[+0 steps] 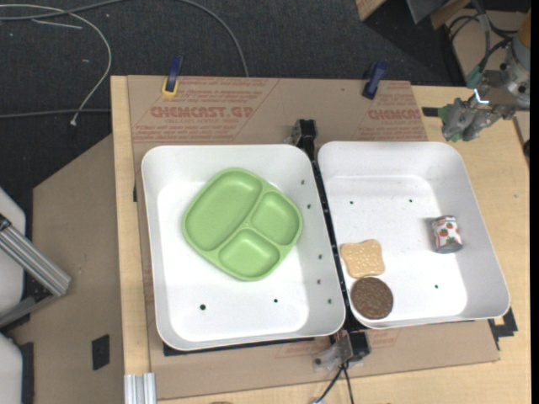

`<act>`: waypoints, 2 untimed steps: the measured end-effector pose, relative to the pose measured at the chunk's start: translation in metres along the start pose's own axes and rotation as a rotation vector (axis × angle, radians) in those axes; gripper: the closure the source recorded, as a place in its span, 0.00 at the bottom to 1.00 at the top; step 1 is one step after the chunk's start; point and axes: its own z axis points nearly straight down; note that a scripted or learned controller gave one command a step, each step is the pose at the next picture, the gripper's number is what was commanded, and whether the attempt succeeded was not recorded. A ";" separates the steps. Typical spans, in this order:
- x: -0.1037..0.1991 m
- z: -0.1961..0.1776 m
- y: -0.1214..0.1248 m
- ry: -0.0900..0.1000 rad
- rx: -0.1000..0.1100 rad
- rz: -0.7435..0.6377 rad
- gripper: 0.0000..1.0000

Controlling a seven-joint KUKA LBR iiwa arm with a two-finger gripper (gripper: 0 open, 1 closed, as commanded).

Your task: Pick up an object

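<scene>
End effector [461,123] well apart from can [446,233].

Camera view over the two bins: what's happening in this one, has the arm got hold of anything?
Nothing is being handled. The gripper sits at the upper right, outside the right bin, with nothing visible between its fingers. In that bin lie a small can, a tan waffle-like cracker and a brown cookie. The left bin holds a green divided plate.

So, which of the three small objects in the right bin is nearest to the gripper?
The small can, alone by the right wall; the tan cracker and brown cookie lie farther from the gripper.
</scene>
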 end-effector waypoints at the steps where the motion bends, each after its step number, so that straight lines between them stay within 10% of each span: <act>1: 0.056 -0.003 -0.003 0.005 0.008 -0.005 1.00; 2: 0.112 0.011 0.007 0.004 0.010 -0.004 1.00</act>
